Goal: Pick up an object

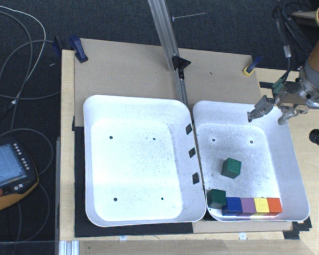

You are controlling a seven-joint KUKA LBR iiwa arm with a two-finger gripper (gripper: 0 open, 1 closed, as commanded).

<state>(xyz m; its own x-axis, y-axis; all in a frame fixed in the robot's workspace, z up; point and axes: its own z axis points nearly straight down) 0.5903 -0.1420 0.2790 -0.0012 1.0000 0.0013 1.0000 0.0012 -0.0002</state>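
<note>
While the arm is cut off at the right edge, the gripper (272, 112) hangs spread—nothing between its fingers.

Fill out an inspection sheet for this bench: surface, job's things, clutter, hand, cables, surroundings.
Surface: brown bench board bearing a left bin and a right bin, both white and speckled.
Job's things: a green cube alone mid-floor in the right bin; along its near edge a row of dark green block, blue block, purple block, yellow block, orange block.
Clutter: nothing seen.
Hand: the hand hangs above the right bin's far right corner, fingers spread, nothing between them.
Cables: grey cables on the floor at left; dark cables by the arm.
Surroundings: control pendant on the floor, metal pole, blue clamp.
</note>
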